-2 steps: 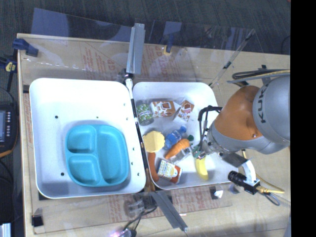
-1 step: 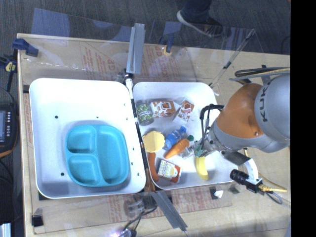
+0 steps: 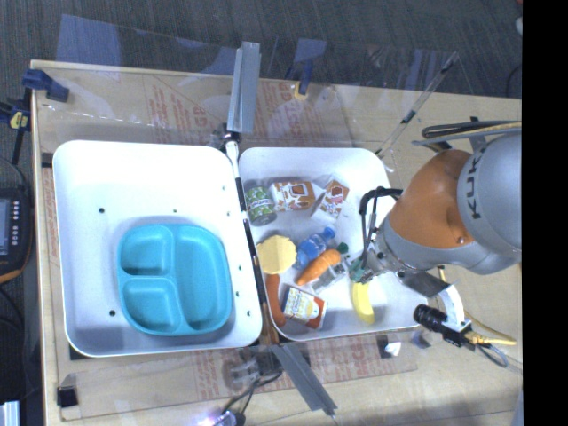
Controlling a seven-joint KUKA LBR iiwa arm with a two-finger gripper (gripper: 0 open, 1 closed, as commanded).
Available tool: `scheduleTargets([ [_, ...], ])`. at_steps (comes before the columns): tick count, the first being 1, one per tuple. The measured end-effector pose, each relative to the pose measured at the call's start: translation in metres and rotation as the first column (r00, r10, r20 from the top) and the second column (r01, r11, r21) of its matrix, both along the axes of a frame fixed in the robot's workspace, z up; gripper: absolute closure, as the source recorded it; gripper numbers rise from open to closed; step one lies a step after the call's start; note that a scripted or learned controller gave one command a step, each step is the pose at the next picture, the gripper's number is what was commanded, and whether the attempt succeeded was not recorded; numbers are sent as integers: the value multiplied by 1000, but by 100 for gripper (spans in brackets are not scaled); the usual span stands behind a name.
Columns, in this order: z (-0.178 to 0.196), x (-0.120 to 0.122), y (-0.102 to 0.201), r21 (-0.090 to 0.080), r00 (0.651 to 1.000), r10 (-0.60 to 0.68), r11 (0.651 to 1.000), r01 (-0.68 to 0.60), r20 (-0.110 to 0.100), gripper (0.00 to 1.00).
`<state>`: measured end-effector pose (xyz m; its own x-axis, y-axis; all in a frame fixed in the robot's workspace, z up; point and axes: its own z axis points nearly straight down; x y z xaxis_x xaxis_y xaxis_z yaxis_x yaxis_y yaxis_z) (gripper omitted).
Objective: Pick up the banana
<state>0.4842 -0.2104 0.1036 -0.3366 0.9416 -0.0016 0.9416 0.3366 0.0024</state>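
Your jaws' state can't be told; the gripper (image 3: 362, 272) hangs just above the banana (image 3: 362, 300) in the right bin (image 3: 306, 157).

My grey arm (image 3: 493, 204) has big dark letters on its side, and I can read "KU" there. The bench (image 3: 177, 114) has faint red writing under its clear cover, and the small food packs have labels, all too small to read.

Grey arm (image 3: 484, 211) reaches in from the right, orange band above the wrist — bent low, wrist pointing down-left; gripper (image 3: 362, 272) sits low, tip facing down.
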Motion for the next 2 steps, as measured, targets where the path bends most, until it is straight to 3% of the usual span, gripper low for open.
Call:
scheduleTargets([
  [1, 10, 1, 0, -1, 1000, 7, 1000, -7, 0, 100],
  [2, 10, 1, 0, -1, 1000, 7, 1000, -7, 0, 0],
])
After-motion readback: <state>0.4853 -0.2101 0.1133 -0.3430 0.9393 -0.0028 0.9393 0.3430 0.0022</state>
